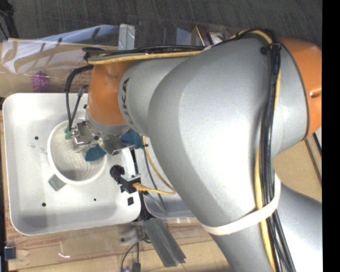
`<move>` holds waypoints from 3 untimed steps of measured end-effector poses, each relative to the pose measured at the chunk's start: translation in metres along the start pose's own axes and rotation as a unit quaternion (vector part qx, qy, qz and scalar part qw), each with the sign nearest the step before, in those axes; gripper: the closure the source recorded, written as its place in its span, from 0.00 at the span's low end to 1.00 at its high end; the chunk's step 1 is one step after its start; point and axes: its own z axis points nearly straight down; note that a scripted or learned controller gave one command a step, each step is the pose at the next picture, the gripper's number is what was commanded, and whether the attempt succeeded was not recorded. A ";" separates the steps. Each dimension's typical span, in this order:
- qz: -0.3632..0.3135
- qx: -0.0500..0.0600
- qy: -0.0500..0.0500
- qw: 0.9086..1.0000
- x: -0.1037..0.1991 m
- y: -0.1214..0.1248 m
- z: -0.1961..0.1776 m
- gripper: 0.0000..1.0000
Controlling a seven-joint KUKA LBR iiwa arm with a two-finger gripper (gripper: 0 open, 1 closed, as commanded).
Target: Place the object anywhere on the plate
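A round white plate (pixel 68 160) lies in the left bin (pixel 22 208). My gripper (pixel 81 137) hangs low over the plate's right half, below the orange wrist band (pixel 105 98). A small blue piece (pixel 94 153) shows just under the gripper at the plate's right rim; I cannot tell whether it is held or part of the tool. A bit of green (pixel 67 133) peeks out at the gripper's left side. A small grey block (pixel 56 182) lies on the bin floor, touching the plate's lower left rim.
The bulky grey arm (pixel 226 135) covers most of the right bin (pixel 167 209). A black cable plug (pixel 120 177) and yellow cable dangle by the left bin's right wall. A purple item (pixel 41 82) sits behind the left bin, outside it.
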 end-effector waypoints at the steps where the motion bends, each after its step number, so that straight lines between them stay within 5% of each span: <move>1: 0.044 -0.001 0.000 0.999 -0.079 -0.050 -0.093 1.00; 2: -0.082 -0.002 0.000 0.997 -0.124 -0.038 -0.120 1.00; 3: 0.113 0.001 0.001 0.994 -0.110 -0.031 -0.091 1.00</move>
